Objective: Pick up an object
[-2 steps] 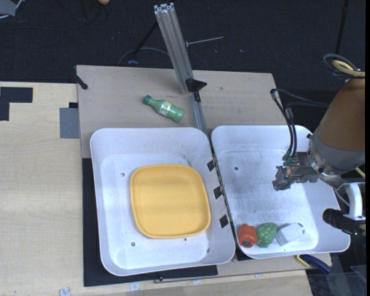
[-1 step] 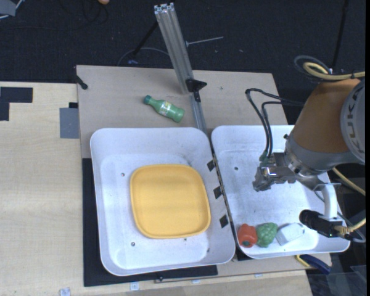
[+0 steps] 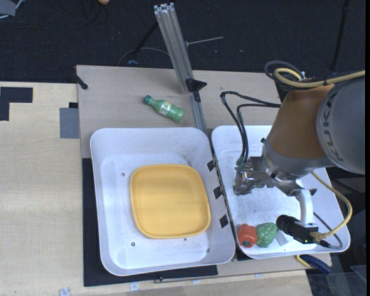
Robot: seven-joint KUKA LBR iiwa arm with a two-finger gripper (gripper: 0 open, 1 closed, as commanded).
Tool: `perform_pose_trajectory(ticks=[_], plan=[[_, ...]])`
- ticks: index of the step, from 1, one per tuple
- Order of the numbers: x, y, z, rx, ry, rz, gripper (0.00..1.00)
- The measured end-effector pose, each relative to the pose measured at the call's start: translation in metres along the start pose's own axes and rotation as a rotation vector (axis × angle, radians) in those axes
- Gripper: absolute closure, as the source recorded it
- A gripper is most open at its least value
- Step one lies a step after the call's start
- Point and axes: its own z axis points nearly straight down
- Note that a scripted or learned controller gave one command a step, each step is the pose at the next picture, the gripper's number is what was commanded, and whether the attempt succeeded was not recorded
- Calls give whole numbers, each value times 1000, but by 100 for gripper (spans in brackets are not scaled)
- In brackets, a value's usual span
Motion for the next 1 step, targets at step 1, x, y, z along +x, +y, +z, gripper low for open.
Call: perform_pose_trajectory(ticks=[1], plan=[[54, -2, 2, -1, 0, 0, 100]])
